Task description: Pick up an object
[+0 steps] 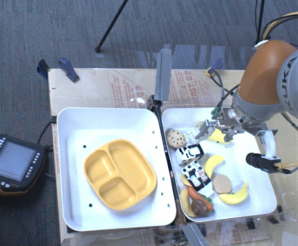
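Note:
My gripper (218, 130) hangs over the back of the right bin (268, 186), its two fingers spread open. A small yellow toy piece (220, 136) lies just under and between them; I cannot tell whether they touch it. To the gripper's left sit a speckled cookie (176, 137) and a black-and-white block (190, 151). Nearer the front lie a second black-and-white block (196, 175), a yellow banana (214, 164), a tan disc (221, 183), another banana (235, 196), and a carrot (196, 195) over a brown piece (201, 208).
The left bin (69, 137) holds a yellow divided plate (119, 174). A grey upright post (163, 78) stands behind the seam between the bins. A teach pendant (11, 163) lies on the floor at the left. A black handle (261, 162) juts from the arm's wrist over the right bin.

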`<state>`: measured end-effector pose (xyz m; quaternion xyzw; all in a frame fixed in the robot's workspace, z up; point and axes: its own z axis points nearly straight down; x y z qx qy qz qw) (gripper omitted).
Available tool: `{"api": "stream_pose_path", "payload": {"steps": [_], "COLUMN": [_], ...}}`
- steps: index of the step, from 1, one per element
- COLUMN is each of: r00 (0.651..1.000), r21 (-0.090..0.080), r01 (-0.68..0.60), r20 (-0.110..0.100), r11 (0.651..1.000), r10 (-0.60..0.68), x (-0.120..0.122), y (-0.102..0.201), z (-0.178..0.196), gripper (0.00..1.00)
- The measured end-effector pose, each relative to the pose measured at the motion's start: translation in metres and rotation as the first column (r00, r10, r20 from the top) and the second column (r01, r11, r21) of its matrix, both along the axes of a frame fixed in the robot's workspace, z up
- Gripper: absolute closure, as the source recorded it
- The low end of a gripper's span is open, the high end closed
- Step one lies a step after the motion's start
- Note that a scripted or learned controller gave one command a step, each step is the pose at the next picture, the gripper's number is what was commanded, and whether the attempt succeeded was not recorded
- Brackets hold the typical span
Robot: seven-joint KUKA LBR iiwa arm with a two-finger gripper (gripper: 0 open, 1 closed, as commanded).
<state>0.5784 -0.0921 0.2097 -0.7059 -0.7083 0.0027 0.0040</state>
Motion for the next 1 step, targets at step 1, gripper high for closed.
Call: {"api": "stream_pose_path", "payload": {"steps": [1], "r00": [0.985], "r21": [0.003], "r01": [-0.172], "r20": [-0.003], "r11": [0.985], "r10": [0.172], "x": [-0.0468], "y": [-0.0372], "z": [-0.0702], "gripper": [0.0]}}
